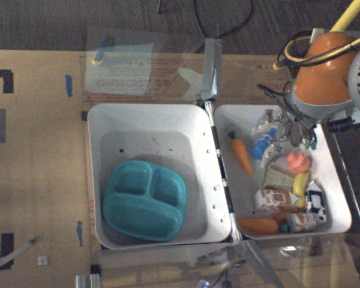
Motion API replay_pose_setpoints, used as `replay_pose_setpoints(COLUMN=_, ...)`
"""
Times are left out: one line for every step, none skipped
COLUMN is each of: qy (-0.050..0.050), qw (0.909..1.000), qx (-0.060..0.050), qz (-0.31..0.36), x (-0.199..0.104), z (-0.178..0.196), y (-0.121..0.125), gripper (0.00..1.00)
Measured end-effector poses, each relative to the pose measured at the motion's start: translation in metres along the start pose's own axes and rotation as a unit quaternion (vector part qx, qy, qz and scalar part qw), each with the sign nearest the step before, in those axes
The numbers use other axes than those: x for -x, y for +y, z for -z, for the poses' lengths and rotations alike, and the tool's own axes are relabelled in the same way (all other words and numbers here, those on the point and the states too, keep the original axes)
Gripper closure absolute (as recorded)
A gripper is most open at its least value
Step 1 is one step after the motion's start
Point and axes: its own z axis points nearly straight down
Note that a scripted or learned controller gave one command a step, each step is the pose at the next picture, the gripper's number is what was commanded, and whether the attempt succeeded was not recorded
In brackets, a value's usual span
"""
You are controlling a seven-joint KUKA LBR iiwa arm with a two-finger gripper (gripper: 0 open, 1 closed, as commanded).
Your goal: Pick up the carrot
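Here — one carrot (241, 153), one gripper (286, 138) near it — apart.

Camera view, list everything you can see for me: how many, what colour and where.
Bins: two, white, side by side on the bench.
Plate: one, teal, with compartments, in the left bin.
Carrot: one, orange with a green top, at the left side of the right bin.
Blue item: one, just right of the carrot; too blurred to name.
Pink item: one, right bin, middle right.
Banana: one, yellow, below the pink item.
Orange item: one, long, at the near edge of the right bin.
Can: one, red and white, near right corner.
Arm: one, grey and orange, over the right bin.
Hand: one, above the blue item.
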Motion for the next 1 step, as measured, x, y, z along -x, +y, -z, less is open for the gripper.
replay_pose_setpoints(qy=0.0, qw=0.9944, qx=0.001, qz=0.106, x=0.035, z=-0.0058, y=0.0285, gripper=0.0)
